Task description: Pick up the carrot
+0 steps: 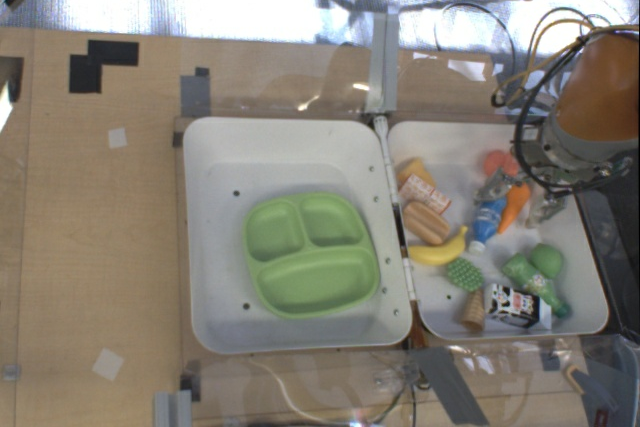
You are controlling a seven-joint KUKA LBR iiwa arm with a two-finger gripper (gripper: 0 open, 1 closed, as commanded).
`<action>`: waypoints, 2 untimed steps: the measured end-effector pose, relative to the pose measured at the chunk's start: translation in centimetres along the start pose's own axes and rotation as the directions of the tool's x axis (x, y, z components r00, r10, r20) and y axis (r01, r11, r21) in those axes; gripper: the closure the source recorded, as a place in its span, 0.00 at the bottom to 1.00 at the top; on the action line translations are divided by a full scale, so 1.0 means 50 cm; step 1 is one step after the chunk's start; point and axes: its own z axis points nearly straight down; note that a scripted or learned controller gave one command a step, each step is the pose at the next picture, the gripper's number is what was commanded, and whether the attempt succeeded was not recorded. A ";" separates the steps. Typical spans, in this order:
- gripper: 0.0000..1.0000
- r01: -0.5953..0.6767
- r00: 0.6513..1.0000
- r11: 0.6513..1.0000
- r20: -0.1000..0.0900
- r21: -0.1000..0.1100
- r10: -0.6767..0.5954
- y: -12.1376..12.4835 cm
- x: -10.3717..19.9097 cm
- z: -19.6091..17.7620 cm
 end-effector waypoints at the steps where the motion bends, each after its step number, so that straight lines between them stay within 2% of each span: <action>1: 0.00 -0.123 0.992 0.992 -0.001 -0.005 0.123 0.011 0.003 0.003; 2: 0.00 0.039 0.999 0.999 -0.001 0.001 -0.039 -0.024 -0.013 0.000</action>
